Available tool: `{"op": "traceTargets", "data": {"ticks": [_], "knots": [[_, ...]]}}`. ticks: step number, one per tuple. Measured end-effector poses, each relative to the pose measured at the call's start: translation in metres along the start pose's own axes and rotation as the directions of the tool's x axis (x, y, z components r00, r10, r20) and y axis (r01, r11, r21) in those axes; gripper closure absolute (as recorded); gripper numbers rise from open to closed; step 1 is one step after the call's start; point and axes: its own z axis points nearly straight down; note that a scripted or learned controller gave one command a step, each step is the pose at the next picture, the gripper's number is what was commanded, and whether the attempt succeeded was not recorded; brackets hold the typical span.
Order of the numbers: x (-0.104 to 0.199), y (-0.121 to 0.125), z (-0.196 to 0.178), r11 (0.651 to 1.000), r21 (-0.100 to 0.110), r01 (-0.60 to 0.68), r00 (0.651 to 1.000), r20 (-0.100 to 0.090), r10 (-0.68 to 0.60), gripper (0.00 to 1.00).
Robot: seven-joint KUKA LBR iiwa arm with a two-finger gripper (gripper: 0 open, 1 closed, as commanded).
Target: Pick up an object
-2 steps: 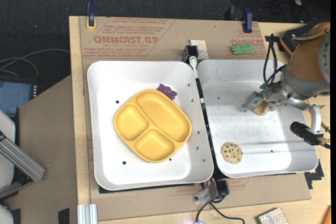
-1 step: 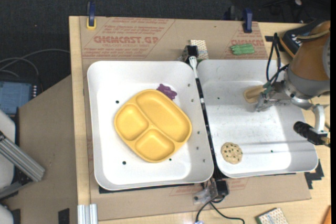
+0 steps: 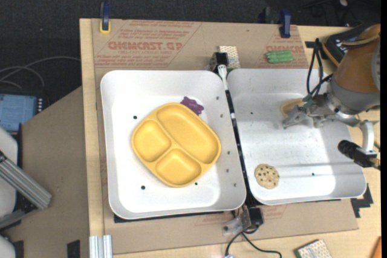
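Bench bears two bins. Left bin [image 3: 115, 130] contains tray [image 3: 175, 143]; right bin [image 3: 266, 90] contains cookie [image 3: 266, 176]. Gripper [image 3: 296, 115] sits above cookie; finger state cannot be determined.

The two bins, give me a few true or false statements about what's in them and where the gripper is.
1. The yellow plate lies in the left bin. True.
2. The cookie sits on the plate. False: it lies in the right bin.
3. The gripper is over the right bin. True.
4. A purple item lies beside the cookie. False: it lies at the plate's far edge.
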Motion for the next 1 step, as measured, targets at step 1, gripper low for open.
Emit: {"op": "traceTargets", "data": {"ticks": [1], "knots": [[-0.0014, 0.0724, 0.0104, 1.0, -0.003, 0.002, 1.0, -0.001, -0.002, 0.0]]}}
